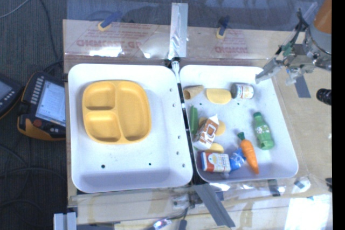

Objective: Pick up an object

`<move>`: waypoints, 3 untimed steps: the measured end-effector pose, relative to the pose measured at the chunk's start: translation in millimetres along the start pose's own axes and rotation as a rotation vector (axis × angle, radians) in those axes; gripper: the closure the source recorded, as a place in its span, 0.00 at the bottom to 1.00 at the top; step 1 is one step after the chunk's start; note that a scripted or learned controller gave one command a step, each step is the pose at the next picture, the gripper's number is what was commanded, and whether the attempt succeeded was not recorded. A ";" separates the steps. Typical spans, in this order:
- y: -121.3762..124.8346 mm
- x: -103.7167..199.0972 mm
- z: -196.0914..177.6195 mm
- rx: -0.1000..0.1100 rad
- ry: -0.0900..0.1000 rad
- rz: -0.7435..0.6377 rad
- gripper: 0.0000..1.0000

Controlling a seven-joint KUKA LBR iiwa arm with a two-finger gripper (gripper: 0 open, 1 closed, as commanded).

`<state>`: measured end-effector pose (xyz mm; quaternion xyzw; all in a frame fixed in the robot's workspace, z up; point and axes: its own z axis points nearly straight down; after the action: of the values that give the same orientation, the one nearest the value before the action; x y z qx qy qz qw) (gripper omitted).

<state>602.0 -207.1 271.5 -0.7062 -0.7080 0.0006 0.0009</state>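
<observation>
Bench, two white bins (pixel 75 132). We log the gripper (pixel 288 64) over the right bin's far corner, its state untellable; nearest item, the can (pixel 242 91), lies down-left.

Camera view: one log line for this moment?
phase: pre-grasp | gripper: above right bin's far right corner, holds nothing | carrot, green bottle, can: in bin

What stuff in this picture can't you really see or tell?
- Gripper, camera view: too small and blurred to tell its fingers' state.
- Can: label too small to read.
- Cartons in the right bin: print blurred, partly overlapping other items.
- Arm: cut off by the right edge.
</observation>
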 end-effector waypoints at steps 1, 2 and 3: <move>34.4 32.1 102.9 0.001 -0.003 0.030 0.00; 45.7 14.6 166.6 -0.001 -0.002 0.033 0.00; 45.4 14.5 157.9 0.001 -0.005 0.031 1.00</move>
<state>647.0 -192.4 113.5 -0.7172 -0.6968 0.0027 -0.0003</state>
